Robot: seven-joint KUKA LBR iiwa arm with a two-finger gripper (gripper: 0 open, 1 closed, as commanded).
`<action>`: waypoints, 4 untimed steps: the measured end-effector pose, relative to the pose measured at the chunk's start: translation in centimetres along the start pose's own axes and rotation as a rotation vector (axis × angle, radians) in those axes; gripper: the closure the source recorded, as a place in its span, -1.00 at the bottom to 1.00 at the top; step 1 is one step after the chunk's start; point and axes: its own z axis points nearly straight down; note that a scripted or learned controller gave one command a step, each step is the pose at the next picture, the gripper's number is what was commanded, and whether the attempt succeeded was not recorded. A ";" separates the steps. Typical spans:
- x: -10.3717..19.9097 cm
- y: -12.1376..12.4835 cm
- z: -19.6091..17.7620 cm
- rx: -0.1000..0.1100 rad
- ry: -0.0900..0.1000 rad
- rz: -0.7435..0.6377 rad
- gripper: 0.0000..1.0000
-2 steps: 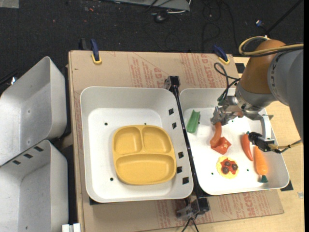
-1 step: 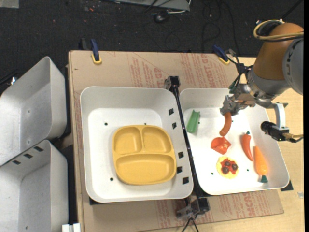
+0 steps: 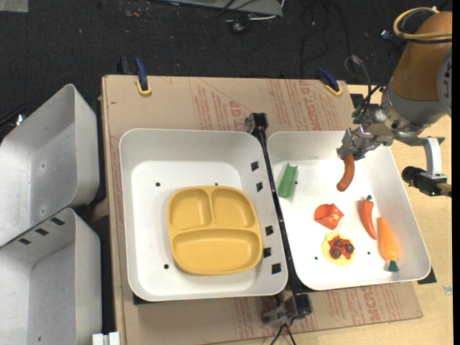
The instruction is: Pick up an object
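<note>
My gripper (image 3: 353, 149) hangs over the far part of the right bin (image 3: 316, 153). A reddish-brown sausage (image 3: 346, 176) dangles upright from it, its top end pinched between the fingers, so the gripper is shut on it. The sausage's lower end hangs above the bin floor. In the same bin lie a green piece (image 3: 288, 180) at the left, a red pepper chunk (image 3: 328, 215), a yellow slice with dark berries (image 3: 339, 248), a red chili (image 3: 367, 218) and an orange carrot (image 3: 388, 241).
The left bin (image 3: 144, 157) holds a yellow divided plate (image 3: 214, 229). A black divider (image 3: 267, 185) runs between the two bins. Two more white bins (image 3: 43, 192) stand off the bench at the left. The arm's grey and orange body (image 3: 420, 70) looms over the right bin's far corner.
</note>
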 end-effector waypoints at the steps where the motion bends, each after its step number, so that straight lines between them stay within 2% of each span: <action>1: 5.2 -1.6 0.7 0.008 0.004 -0.004 1.00; 2: 10.4 -3.6 -0.7 0.008 0.005 -0.005 1.00; 3: 15.4 -5.1 0.0 0.010 0.004 -0.005 1.00; 4: 19.6 -6.8 -1.0 0.009 0.004 -0.005 1.00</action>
